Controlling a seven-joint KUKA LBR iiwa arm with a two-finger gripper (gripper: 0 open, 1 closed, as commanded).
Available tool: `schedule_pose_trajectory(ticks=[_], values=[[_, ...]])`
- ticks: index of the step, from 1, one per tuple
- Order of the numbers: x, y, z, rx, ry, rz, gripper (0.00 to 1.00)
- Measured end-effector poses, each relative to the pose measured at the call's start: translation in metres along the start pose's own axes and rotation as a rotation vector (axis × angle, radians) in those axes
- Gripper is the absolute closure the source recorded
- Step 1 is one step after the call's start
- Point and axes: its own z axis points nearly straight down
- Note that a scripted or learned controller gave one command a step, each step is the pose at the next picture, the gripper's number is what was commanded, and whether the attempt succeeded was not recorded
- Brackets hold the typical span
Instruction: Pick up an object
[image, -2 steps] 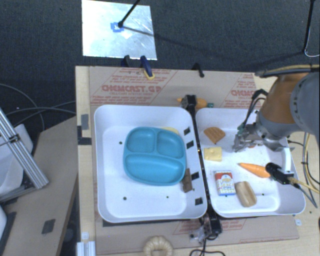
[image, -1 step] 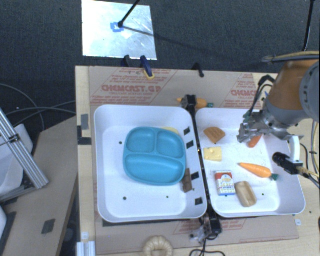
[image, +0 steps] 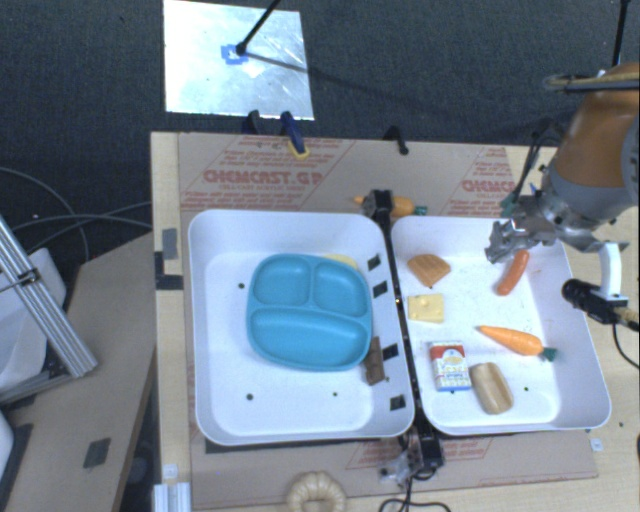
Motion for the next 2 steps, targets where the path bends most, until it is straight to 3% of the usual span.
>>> schedule_pose_trajectory(ticks=[1,2], values=[[0.0,0.001,-0.009,0.005,0.001,0.001,1.0],[0.053,0.028,0.0,0.005,0.003,-0.004,1.0]])
